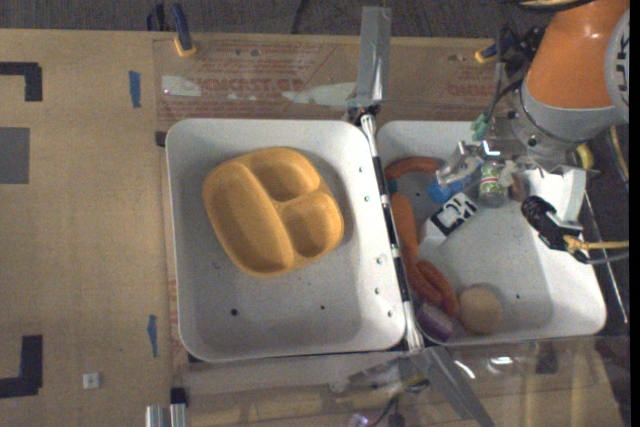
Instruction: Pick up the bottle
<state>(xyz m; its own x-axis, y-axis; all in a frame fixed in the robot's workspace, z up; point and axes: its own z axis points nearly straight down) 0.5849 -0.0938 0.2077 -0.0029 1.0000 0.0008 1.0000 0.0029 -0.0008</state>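
Overhead view of the bench (80,245) with two white bins side by side. The bottle (491,181), small, with a pale body, a green label band and a light cap, stands near the 12 o'clock wall of the right bin (560,310), directly beneath the pincer (484,163). Whether the pincer is open, closed or gripping cannot be told from this angle.

Counts: one bottle; one yellow divided dish (272,209), the sole item in the left bin (250,325); three sausage-like orange pieces (404,220) along the right bin's 9 o'clock wall; one purple item (436,322) and one tan ball (481,308) toward 6 o'clock; one black-and-white box (455,212) at the bottle's 7 o'clock.

The right bin's floor is bare from centre toward 4 o'clock; its 9 o'clock edge is crowded.
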